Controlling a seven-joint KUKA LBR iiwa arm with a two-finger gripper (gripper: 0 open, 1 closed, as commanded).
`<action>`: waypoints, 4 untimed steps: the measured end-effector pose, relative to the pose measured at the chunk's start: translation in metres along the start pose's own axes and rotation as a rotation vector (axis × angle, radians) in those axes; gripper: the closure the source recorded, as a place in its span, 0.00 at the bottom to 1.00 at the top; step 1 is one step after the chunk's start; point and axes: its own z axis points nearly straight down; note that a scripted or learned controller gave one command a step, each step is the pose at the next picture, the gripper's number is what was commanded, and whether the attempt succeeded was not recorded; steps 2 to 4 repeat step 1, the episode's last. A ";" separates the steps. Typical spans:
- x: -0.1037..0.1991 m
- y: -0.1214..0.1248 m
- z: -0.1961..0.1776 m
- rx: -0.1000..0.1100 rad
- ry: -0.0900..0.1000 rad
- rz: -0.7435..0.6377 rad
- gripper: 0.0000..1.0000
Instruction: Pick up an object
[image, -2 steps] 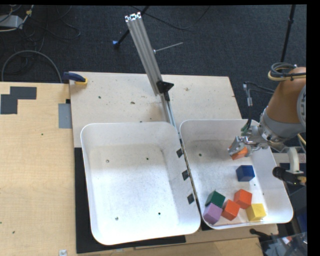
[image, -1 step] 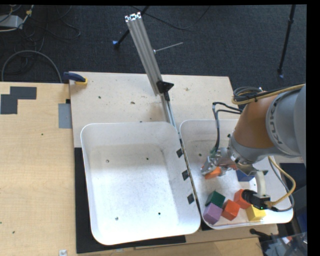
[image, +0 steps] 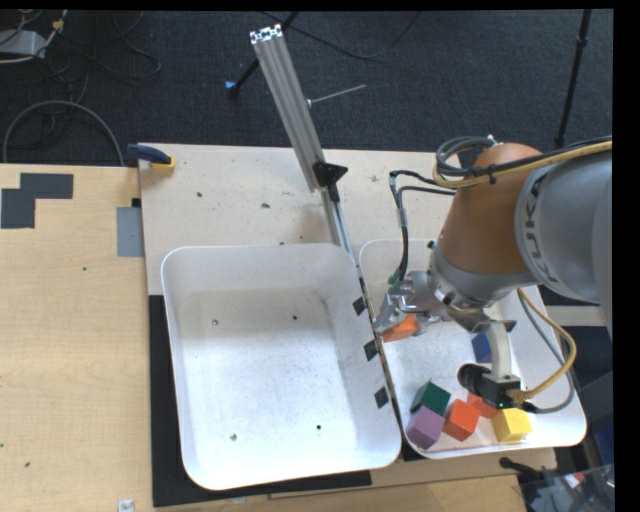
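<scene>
**A:** Arm in from the right, orange band bulging over the right bin. Where's the gripper?

**B:** Gripper low at the right bin's left wall, tight against the divide between the two bins. There's an orange object right at its tip, small and blocky.

**A:** Held?

**B:** It sits at the metal fingers, partly tucked under them, but I cannot tell whether they are apart, together or clamped on it. The wrist covers too much.

**A:** Which way does it lie?

**B:** What shows is a short wedge, its longer side running roughly left to right, slightly tilted up toward the right. The full shape is hidden.

**A:** And the neighbours?

**B:** Cluster at the near end of the right bin: green block, purple block just beside it, orange-red block next along, yellow block at the right. A blue piece peeks out beneath the wrist. All well apart from the orange object.

**A:** Anything crowding the gripper?

**B:** The bin wall and black clips along the shared edge, just beside it. A slanted aluminium bar runs down from the top toward that edge. Left bin alongside, white floor speckled.
</scene>
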 end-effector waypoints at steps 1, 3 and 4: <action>-0.005 -0.001 -0.005 0.009 -0.002 0.009 1.00; -0.005 -0.001 -0.005 0.009 -0.002 0.009 1.00; -0.005 -0.001 -0.005 0.009 -0.002 0.009 1.00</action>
